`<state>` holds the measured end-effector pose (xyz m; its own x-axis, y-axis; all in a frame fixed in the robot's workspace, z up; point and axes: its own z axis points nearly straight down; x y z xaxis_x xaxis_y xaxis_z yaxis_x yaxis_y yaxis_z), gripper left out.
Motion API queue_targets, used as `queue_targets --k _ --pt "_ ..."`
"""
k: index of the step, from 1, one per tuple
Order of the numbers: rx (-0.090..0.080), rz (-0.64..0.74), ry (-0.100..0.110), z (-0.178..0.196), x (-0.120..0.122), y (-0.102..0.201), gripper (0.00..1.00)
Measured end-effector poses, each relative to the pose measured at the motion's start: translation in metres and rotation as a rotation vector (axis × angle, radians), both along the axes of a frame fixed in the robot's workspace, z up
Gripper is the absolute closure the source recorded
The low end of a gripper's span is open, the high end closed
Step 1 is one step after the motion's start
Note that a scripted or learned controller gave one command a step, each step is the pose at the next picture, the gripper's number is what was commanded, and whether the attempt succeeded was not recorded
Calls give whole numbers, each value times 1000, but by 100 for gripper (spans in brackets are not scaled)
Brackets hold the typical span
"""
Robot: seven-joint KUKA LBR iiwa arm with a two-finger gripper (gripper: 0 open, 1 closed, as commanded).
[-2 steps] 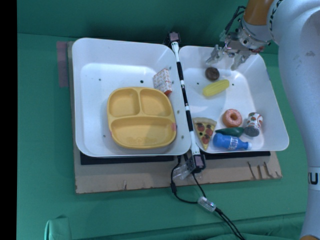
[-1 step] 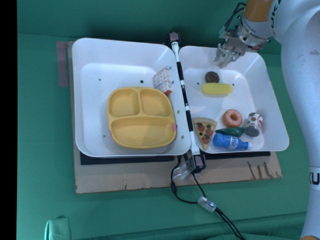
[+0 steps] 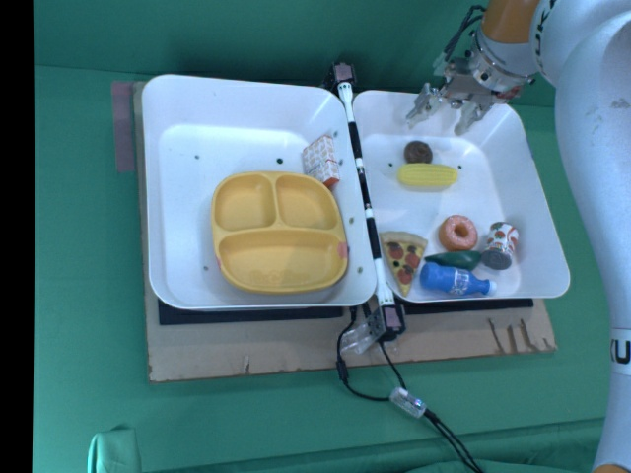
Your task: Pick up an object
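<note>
In the overhead view, the gripper point(image 3: 447, 112) hung with fingers spread and nothing between them over the right bin's point(image 3: 527, 180) far edge, above a brown cookie point(image 3: 418, 152) and corn cob point(image 3: 428, 175). Because those two lay close together, a descent could nudge one aside. The small carton's point(image 3: 321, 159) label was unreadable.

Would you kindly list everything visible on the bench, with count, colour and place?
Bins: two, white, side by side.
Divided plate: one, yellow, left bin.
Small box: one, white and red, left bin, by the plate.
Cookie: one, brown, right bin.
Corn: one, yellow, below the cookie.
Doughnut: one, orange.
Can: one, red and white.
Pizza slice: one.
Bottle: one, blue.
Pincer: one, grey, open, above the right bin's far edge.
</note>
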<state>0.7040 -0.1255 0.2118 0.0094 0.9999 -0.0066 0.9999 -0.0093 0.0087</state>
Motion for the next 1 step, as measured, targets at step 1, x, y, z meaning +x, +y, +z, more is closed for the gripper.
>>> queue_targets --k 1 --pt "-9 2 10 -21 -3 20 0"
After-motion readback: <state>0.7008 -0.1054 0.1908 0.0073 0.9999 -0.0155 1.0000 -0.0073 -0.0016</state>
